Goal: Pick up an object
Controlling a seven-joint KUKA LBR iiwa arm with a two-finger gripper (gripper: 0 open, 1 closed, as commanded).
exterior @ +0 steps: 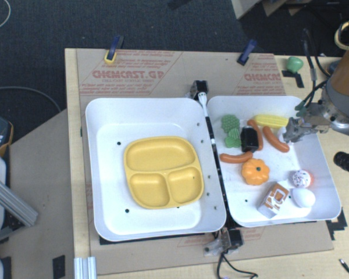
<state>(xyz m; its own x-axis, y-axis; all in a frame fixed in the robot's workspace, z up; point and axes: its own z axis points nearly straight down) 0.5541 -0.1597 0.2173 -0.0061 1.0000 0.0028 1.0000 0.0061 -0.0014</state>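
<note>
The right bin (328,173) holds several toy foods. Along its top are a yellow corn cob (272,121) and green broccoli (231,122). A black block (249,139) sits between two orange-red sausages (273,139) (237,157). Lower down lie an orange pumpkin (255,171), a small brown-and-white carton (274,197), a speckled ball (301,178) and a white egg (303,198). My gripper (292,133) hangs over the bin's upper right, right beside the upper sausage's right end and just below the corn. Nothing visibly hangs from it.
The left bin (99,156) carries a yellow divided plate (161,172). A green knob (295,64) and blue clamps (246,52) sit on the board behind the bins. Cables run down to the arm at the right edge.
</note>
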